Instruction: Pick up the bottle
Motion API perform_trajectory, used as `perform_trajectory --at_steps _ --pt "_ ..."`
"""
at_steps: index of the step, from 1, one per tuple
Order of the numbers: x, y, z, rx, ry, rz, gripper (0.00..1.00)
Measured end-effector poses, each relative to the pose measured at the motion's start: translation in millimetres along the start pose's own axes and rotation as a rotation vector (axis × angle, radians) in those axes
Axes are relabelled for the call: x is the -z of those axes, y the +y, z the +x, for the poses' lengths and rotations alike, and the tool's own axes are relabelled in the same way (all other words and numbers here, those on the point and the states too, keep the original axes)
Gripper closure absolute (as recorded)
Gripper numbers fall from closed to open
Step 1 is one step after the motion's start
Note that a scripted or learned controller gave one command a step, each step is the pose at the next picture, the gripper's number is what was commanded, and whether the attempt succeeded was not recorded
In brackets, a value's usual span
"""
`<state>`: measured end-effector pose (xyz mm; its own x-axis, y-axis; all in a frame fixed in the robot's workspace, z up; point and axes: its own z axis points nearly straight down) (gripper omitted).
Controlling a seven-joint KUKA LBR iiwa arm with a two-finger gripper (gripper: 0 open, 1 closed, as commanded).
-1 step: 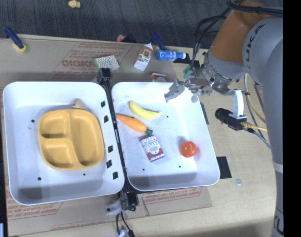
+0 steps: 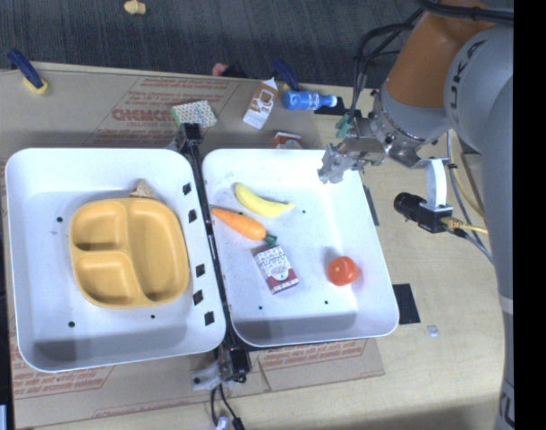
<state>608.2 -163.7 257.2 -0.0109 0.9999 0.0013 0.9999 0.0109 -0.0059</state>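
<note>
- Camera view: the gripper [image 2: 331,170] hangs over the far right corner of the right bin [image 2: 377,276]. Whether it is spread or closed, I cannot tell; nothing shows between its tips.
- The bottle [image 2: 306,101], blue with a white cap, lies on its side outside the bins, beyond the gripper and well apart from it.
- The banana [image 2: 260,202], carrot [image 2: 238,223], carton [image 2: 275,268] and tomato [image 2: 342,270] lie nearer the camera.
- Judged: light, stiff, smooth plastic that may roll; best taken across the mid-body.

Grey arm [image 2: 470,70] from the right, pincer [image 2: 331,170] low.
</note>
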Motion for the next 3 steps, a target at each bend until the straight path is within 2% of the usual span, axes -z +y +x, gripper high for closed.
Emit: perform_trajectory --at_steps 1,2,3 --pt "-11 -45 -47 -0.08 -0.001 -0.001 1.0" --pt "26 -132 -34 -0.12 0.0 -0.002 1.0" --pt "22 -132 -34 -0.454 -0.001 -0.004 1.0"
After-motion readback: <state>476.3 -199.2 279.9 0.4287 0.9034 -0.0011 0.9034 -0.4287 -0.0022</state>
